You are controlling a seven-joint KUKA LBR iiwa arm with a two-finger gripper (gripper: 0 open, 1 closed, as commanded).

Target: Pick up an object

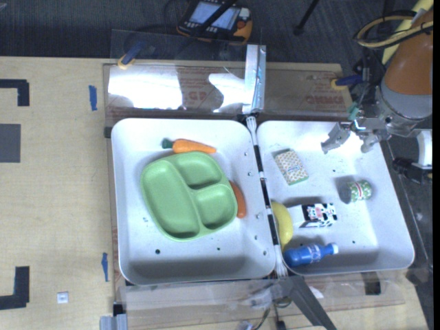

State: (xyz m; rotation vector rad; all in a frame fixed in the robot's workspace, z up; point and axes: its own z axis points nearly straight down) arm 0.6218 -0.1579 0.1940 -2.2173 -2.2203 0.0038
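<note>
- Bins first: two shallow white ones sit side by side on the table, left bin [127, 184] and right bin [392, 246], touching along the middle.
- Arm [405, 74] comes in from the right, grey with the orange band up top, and its gripper [350, 137] hangs over the back right part of the right bin.
- Jaws look spread apart, one finger out toward the left and one toward the right, with nothing between them. They're not touching any object that I can see.
- Right bin stuff: a small speckled packet [291, 166] near the back left, just off the gripper's left side and a bit toward me.
- A greenish round thing [357, 190] sits near the right wall, more or less below the gripper, well apart from it.
- A little black-and-white box [319, 214] is in the middle, with a yellow banana [280, 222] lying along the left wall right next to it.
- A blue bottle [307, 254] lies on its side at the front, cap pointing right, touching or almost touching the banana's front end.
- Left bin: a green divided plate [187, 195] takes up most of it, tilted a bit.
- One carrot [191, 146] lies at the plate's back edge, and another orange piece [240, 201] pokes out along its right edge.
</note>
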